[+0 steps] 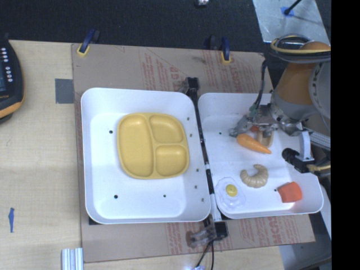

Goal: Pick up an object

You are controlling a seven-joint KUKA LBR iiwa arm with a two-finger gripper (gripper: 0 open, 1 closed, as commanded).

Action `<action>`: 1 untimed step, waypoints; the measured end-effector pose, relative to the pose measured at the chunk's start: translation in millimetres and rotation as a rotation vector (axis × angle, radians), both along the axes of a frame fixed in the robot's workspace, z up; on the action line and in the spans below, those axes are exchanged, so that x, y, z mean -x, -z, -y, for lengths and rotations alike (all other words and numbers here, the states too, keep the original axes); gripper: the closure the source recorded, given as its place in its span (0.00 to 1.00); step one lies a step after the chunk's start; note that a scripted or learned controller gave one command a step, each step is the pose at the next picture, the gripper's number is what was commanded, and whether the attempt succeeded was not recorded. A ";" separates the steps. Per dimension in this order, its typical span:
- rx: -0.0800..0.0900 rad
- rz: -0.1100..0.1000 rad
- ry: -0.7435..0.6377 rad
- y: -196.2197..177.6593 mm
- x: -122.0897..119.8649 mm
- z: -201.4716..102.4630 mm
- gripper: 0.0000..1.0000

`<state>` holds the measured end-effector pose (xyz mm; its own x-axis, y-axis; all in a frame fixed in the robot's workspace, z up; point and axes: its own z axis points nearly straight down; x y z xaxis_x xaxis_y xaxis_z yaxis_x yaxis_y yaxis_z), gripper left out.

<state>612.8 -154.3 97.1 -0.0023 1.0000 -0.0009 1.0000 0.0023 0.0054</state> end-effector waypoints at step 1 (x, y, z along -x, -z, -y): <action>0.002 0.006 -0.001 -13.1 -3.1 1.6 1.00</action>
<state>615.9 -155.9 110.2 -0.0033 1.0000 -0.0025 0.9999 0.0033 0.0114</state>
